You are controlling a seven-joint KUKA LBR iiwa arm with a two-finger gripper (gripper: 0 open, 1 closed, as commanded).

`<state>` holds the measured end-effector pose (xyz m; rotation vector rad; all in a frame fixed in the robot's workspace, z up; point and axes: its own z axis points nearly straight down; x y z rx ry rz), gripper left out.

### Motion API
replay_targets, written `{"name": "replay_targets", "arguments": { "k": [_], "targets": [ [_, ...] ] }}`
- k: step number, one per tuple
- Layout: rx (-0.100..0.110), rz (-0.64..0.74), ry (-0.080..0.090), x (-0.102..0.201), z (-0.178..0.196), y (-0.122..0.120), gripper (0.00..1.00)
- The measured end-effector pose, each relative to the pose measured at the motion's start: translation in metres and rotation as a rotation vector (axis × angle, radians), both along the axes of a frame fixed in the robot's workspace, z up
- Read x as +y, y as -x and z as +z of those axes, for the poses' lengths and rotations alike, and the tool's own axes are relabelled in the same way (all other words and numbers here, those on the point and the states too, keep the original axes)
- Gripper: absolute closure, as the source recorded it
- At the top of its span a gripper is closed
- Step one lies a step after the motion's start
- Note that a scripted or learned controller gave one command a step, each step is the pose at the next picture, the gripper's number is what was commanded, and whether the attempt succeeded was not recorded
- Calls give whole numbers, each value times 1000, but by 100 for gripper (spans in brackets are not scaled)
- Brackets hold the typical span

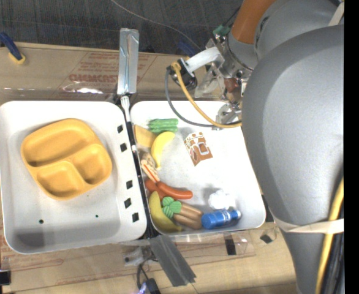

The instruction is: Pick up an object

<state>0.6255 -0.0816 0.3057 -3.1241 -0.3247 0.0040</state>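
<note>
Filling the right side of the scene, the grey arm (296,103) with its orange band reaches in over the desk (38,57), its jaws (228,100) hanging at the far rim of the right bin (253,182); whether they are apart or together cannot be told, and nothing shows between them. Well to the left of the jaws lies the left bin (63,225), bearing a yellow divided tray (66,157). Below the jaws, the right bin holds the small toys. A brown and white block (198,147) lies closest, just below and left of the jaws. Farther left sit a yellow lemon-like piece (163,146) and a green ridged piece (162,125) by the bin's left wall. Much lower, near the front rim, are an orange sausage shape (170,192), a yellow banana (158,216), a green leafy piece (171,208), a blue bottle (219,218) lying on its side, and a small white lump (219,199).
</note>
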Motion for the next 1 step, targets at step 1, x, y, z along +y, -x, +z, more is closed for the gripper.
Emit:
{"name": "replay_targets", "arguments": {
  "k": [1],
  "targets": [
    [14,42,-3,-51,-153,44,0]
  ]
}}
